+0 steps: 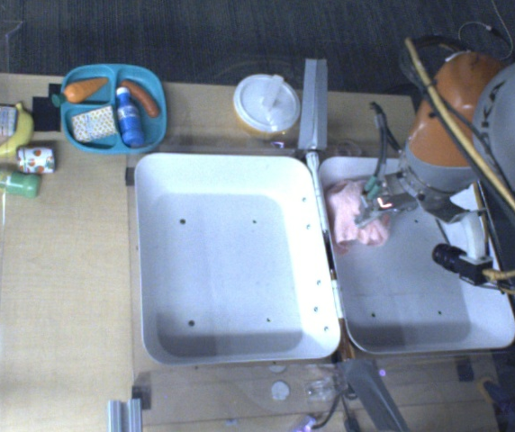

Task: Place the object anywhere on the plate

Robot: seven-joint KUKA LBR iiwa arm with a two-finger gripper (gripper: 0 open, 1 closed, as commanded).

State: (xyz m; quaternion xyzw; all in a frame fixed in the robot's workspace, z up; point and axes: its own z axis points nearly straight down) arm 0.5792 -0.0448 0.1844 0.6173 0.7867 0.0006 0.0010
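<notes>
Pink soft thing [355, 212], maybe a crumpled cloth or plush, lies in my right bin [438, 327], up by its left wall. My gripper [376, 201] sits right at its right edge, touching or just over it. I cannot tell how my tips are set, or if I hold it. Its long side runs up and down the bin. I think the blue plate [154, 93] is the goal, and it is far off to the left, past the left bin [230, 268]
</notes>
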